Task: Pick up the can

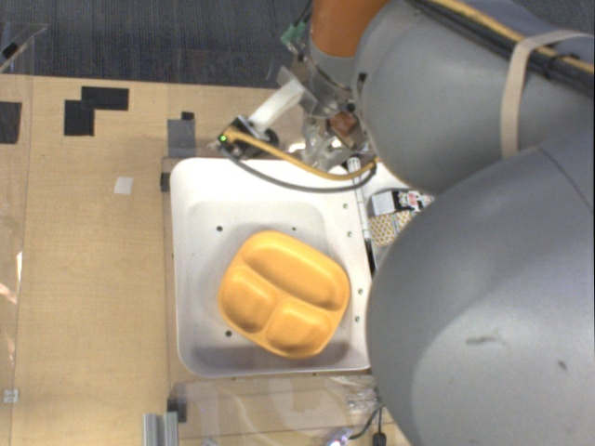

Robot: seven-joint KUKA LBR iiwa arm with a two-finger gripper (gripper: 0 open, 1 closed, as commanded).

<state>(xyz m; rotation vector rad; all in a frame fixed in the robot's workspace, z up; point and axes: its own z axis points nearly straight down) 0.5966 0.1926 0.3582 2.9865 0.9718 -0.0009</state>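
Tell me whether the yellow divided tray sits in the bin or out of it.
In. The yellow tray lies wholly inside the left white bin, within its rim.

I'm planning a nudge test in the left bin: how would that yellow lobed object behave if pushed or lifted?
The yellow lobed object looks like a moulded, glossy shell, so it is probably stiff and rather slippery. It sits broad and low on the white bin floor, so a push would likely slide it, not tip or roll it. Its rounded domes offer the pincer few edges; grasping may be awkward.
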